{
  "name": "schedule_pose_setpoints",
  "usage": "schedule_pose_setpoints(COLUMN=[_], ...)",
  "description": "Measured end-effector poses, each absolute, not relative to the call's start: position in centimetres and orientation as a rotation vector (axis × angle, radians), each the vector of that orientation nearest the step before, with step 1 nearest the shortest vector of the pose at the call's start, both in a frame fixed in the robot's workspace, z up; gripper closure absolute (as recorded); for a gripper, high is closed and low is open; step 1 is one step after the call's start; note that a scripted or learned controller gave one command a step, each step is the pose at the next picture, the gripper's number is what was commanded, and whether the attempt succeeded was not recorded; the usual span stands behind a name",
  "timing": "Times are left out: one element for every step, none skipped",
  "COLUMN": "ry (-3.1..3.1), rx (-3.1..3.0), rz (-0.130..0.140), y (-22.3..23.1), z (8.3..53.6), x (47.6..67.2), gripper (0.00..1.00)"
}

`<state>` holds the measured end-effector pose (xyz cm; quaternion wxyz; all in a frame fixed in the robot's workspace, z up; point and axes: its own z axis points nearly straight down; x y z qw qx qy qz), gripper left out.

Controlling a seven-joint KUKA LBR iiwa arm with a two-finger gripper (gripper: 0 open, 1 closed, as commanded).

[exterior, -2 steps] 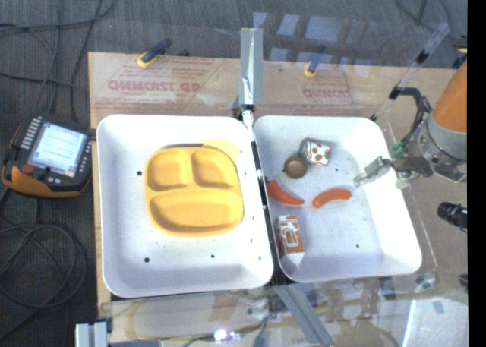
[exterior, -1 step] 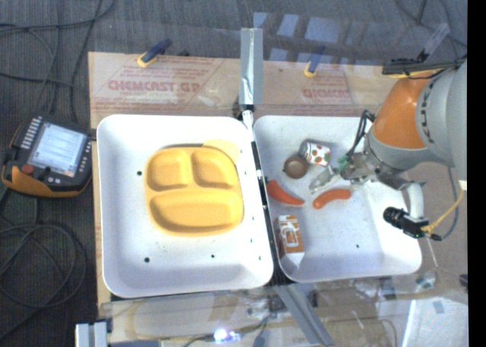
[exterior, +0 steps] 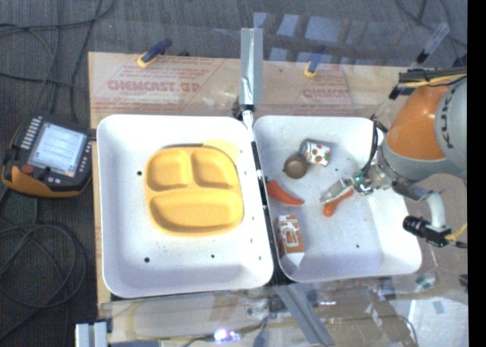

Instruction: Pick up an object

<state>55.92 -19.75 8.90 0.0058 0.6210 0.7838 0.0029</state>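
Several small objects lie in the right bin (exterior: 395, 250). A small white can with red and green print (exterior: 315, 152) sits near the back, and a brown round piece (exterior: 295, 166) rests beside it. A red-orange pepper-like piece (exterior: 284, 194) lies by the left wall, with a brown packet (exterior: 289, 233) in front of it. An orange stick-shaped piece (exterior: 336, 202) lies mid-bin. My gripper (exterior: 351, 185) hangs low over the bin's middle right, just above and beside the orange stick. The arm's orange band (exterior: 418, 129) rises behind it.
The left bin (exterior: 121, 262) holds a yellow compartment tray (exterior: 195, 190). A metal divider strip (exterior: 250, 72) runs between the bins at the back. A teach pendant (exterior: 49, 156) and cables lie on the floor to the left.
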Motion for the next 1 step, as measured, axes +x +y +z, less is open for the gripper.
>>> schedule_pose_setpoints(ry=[2.457], rx=[1.944], rz=[0.009], y=[-19.75], z=[9.69], x=[55.98], gripper=[1.0])
